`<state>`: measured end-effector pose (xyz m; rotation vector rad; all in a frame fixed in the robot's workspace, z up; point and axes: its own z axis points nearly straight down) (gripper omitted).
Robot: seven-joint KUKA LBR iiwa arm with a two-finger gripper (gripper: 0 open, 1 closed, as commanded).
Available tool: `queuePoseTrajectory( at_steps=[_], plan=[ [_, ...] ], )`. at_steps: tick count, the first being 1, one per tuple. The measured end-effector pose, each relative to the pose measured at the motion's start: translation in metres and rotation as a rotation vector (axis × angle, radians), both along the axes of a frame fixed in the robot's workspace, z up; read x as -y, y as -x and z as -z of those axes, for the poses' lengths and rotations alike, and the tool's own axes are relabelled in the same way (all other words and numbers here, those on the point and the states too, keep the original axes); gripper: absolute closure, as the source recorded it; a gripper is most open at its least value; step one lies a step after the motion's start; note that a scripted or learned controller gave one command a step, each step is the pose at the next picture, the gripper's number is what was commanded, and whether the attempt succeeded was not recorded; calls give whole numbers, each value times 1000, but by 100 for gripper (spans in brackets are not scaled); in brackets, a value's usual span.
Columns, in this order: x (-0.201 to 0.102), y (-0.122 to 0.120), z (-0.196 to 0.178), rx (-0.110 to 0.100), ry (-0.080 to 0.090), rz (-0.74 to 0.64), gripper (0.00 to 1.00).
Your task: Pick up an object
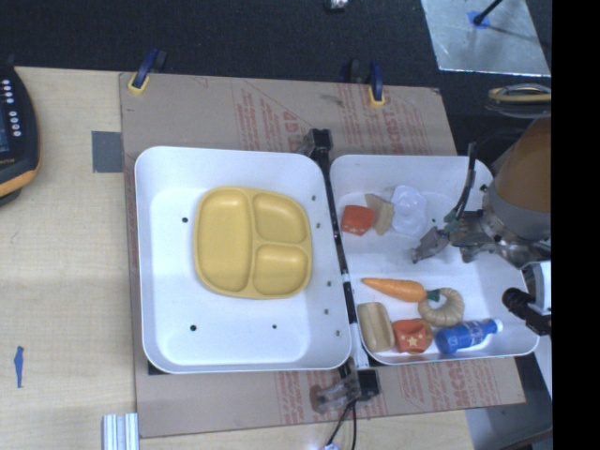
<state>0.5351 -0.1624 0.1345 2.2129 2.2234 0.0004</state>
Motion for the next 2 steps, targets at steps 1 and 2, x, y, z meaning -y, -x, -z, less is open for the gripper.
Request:
queuePoseTrajectory(
  at_steps=[1, 2],
  plan=[
    [-38, 41, 44, -11, -7, 2, 0],
    [-35, 40, 33, -9, -5, 0, 100]
  ],
)
